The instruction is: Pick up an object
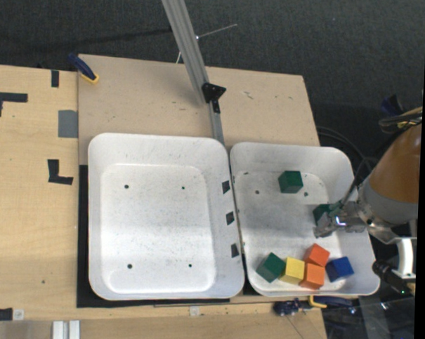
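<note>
Camera view: gripper [327, 223] sat low at the right bin's [269, 157] right side, a dark green object [322, 211] at its tip; jaw state and grasp could not be told. Lifting remained.

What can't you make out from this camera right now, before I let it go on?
- Gripper, camera view: too small and blurred to tell the finger state, or whether the dark green thing at its tip is held.
- Arm: cut off by the right edge.
- Orange blocks: one or two, unclear.
</note>
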Available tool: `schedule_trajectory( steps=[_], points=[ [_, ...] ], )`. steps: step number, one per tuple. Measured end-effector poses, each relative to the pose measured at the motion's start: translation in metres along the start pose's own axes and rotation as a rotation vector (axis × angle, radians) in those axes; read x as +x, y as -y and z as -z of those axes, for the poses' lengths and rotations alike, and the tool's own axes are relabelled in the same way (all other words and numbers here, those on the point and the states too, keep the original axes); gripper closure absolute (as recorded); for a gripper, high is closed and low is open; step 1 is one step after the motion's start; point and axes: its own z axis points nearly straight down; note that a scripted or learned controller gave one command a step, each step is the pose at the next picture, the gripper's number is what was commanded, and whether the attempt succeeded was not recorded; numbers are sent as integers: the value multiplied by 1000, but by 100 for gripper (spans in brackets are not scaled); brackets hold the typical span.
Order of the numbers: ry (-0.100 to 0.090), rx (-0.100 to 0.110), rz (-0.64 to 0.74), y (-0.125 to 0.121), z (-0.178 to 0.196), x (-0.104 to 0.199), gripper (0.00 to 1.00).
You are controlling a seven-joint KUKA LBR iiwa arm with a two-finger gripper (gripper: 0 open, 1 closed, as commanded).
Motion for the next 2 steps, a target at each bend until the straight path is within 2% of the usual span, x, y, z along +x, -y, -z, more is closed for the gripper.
schedule_trajectory(
  steps=[2],
  points=[
    [0,0,2,1,75,1,100]
  ],
)
